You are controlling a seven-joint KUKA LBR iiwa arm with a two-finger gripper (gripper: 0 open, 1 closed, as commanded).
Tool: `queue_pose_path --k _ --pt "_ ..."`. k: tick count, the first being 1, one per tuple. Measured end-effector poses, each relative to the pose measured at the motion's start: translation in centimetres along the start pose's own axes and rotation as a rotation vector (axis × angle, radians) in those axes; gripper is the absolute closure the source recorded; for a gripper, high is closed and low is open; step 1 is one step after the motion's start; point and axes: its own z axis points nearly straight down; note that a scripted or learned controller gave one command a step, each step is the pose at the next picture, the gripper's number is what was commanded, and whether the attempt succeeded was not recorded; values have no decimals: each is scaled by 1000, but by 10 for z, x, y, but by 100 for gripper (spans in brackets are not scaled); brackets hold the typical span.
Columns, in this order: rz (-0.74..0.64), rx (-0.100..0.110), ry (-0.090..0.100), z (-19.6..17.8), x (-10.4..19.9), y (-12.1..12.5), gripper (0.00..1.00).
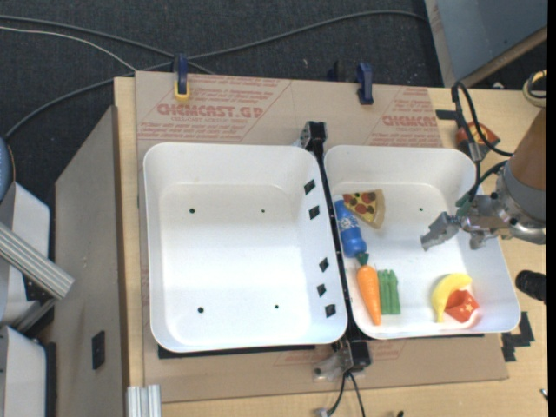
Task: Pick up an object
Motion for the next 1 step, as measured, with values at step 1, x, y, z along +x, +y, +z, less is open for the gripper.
queue_pose_path --k 1 --pt "-5 2 2 128 31 41 0"
